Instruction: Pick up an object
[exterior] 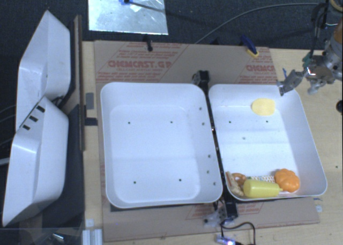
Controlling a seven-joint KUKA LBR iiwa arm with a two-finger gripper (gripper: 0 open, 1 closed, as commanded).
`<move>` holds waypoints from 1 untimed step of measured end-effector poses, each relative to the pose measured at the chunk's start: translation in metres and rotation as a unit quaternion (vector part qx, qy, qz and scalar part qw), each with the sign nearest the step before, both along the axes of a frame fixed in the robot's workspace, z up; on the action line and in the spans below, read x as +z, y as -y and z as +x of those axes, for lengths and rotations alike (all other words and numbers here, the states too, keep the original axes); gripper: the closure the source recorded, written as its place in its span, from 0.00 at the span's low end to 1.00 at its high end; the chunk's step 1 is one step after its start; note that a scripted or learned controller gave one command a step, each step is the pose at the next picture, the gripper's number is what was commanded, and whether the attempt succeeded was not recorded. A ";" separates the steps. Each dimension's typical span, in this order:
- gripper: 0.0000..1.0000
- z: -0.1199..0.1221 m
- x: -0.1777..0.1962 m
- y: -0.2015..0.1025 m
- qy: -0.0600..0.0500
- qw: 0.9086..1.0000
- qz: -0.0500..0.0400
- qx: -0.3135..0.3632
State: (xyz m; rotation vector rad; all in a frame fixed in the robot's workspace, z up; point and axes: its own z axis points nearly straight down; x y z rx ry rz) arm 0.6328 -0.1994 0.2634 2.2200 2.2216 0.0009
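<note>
Gripper above the far right corner of the right bin, four items lying inside it.

The grey two-finger gripper [295,80] hangs over the far right corner of the shallow white right bin [308,131]; whether it is spread or pressed together cannot be told, and nothing is seen in it. A flat pale yellow round piece [263,107] lies near the bin's far edge, towards its right side, close to the gripper. Along the near edge sit a yellow cylinder-shaped plastic block [261,187], a rounded orange toy [288,180] just right of it, and a brown pretzel-like piece [235,180] at the near left corner. The shallow white left bin [115,147] lies beside it, their edges touching.
</note>
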 end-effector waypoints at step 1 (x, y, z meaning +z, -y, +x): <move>0.00 0.000 0.000 0.000 0.000 1.000 0.000 0.000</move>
